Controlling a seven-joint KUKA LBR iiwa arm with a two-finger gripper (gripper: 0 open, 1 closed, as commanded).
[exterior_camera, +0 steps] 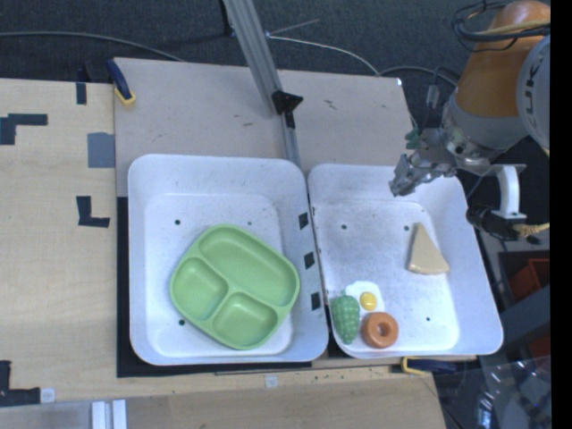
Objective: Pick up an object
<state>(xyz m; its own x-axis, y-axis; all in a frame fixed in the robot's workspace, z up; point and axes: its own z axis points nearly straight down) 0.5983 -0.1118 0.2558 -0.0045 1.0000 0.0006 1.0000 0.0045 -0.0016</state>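
The pincer (pixel 404 182) hangs over the back edge of the right bin (pixel 447 333), and whether it is apart or together I cannot tell; nothing is seen in it, so the pick looks not yet begun. Nearest is the cheese wedge (pixel 426 252); a doughnut (pixel 381 329), fried egg (pixel 365 296) and green vegetable (pixel 345 317) crowd the front corner. Next it must move toward one and descend. The left bin (pixel 152 179) holds a green plate (pixel 234 286) on the pale worktop (pixel 54 266)

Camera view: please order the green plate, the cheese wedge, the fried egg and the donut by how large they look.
1. green plate, by far the largest
2. cheese wedge
3. fried egg and donut: these look nearly alike, so I would not rank them.
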